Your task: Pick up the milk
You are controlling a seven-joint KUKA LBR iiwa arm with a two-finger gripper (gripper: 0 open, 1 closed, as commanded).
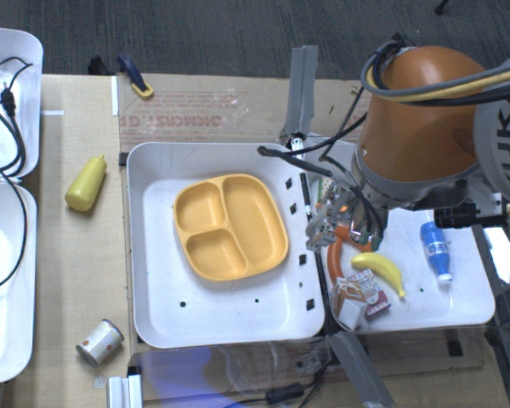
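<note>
So starting way over on the left, there's a yellow mustard bottle (86, 184) lying on the bench outside the bins, and lower down a small tin can (99, 342) on its side near the left bin's front corner. The left bin (153, 313) holds a yellow divided plate (230, 226) sitting roughly in its middle, tilted a bit in the frame. Moving right, the gripper (338, 215) hangs over the strip where the two bins meet, at the left edge of the right bin (459, 304), and honestly I can't tell how it's set, it's all cables and clutter there under the big orange wrist. Just below it there's an orange carrot-looking thing (334, 257), then a banana (382, 270) beside that. The milk carton (358, 297) is lying in the front left corner of the right bin, just beside the banana and apart from the gripper. Further right a blue bottle (435, 249) lies in the same bin.
</note>
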